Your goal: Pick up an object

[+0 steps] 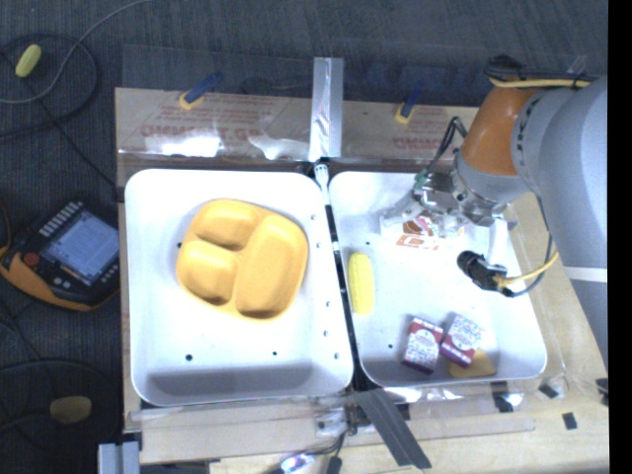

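My gripper [434, 208] hangs low over the back of the right bin [513, 309], below the orange wrist band. A small red-and-white packet [419, 236] lies on the bin floor just in front of it, touching or nearly touching the gripper's tip. Against the bin's left wall lies a yellow oblong piece [361, 281]. Two dark red boxes [441, 342] sit side by side near the front right, with a flat orange piece [477, 365] tucked under them. The left bin [158, 363] holds a large yellow three-part dish [242, 257].
A black cable end [478, 269] with a yellow lead dangles from the arm over the right bin's right side. A metal divider strip [327, 107] stands behind the bins. On the floor to the left lies an orange pendant [64, 257].
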### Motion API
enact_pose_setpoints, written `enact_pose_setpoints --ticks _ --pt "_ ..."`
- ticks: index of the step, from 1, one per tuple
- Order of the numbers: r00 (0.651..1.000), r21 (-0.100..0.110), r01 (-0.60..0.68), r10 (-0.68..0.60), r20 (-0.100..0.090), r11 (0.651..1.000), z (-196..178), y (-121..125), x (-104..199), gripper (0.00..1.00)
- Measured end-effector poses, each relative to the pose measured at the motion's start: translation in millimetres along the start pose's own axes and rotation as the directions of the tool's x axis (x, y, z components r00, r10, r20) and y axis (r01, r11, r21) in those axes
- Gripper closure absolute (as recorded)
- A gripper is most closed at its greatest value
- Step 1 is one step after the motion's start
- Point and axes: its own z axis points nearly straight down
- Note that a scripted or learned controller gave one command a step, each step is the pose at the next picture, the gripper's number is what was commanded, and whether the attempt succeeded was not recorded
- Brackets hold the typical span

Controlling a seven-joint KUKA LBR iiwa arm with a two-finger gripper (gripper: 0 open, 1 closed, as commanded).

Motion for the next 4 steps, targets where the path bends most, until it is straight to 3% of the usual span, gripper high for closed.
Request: enact_pose_setpoints --ticks 1,3,4 --pt "0.999 0.005 0.040 -0.040 0.006 0.999 0.8 11.8 -0.9 0.00" --pt "0.999 -0.009 0.040 -0.040 0.008 0.999 0.4 7.2 -1.9 0.00" --pt "1.000 -0.004 0.030 -0.030 0.004 1.000 0.5 9.7 -6.1 0.00"
